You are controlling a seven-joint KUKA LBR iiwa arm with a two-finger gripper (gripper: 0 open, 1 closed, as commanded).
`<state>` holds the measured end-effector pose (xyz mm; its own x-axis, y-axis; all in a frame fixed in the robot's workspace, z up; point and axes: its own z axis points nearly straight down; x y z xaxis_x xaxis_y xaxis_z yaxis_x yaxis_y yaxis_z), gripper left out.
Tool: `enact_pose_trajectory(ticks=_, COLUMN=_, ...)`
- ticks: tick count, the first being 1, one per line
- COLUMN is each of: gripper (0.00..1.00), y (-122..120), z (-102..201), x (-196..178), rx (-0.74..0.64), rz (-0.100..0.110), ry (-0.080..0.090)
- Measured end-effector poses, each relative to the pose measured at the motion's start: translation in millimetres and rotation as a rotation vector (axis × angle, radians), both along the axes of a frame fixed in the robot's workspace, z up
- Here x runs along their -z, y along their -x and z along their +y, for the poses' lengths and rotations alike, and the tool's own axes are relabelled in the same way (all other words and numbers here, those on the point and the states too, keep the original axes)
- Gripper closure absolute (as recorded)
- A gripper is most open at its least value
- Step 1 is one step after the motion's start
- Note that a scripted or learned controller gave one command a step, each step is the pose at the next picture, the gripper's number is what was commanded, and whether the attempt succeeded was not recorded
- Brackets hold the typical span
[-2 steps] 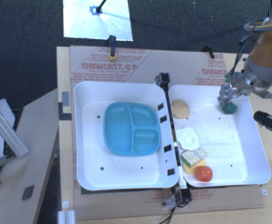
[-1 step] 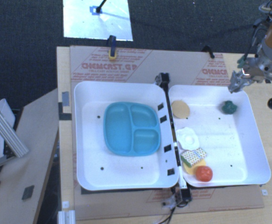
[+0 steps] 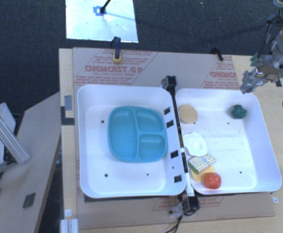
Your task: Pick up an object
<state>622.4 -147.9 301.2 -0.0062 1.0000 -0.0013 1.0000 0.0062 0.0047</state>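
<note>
Your gripper hangs above the far rim of the right bin, carrying nothing; whether it is spread cannot be told. Just below it in that bin lies a knobbly dark-green toy. A flat tan disc, a white fried egg and a glossy red tomato lie along the inner wall. A smooth blue divided plate sits in the left bin.

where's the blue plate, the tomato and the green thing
blue divided plate (image 3: 136, 132), camera view, point on the ridge between its compartments
red tomato (image 3: 211, 180), camera view, point on the middle of its top
dark green object (image 3: 238, 111), camera view, point on its centre
</note>
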Motion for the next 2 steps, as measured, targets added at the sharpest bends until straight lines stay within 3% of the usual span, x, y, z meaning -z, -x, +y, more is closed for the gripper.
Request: enact_pose_trajectory(ticks=2, gripper=1.0, y=0.8, z=100.7, x=4.3, rx=-0.003, rz=0.002, ry=-0.003)
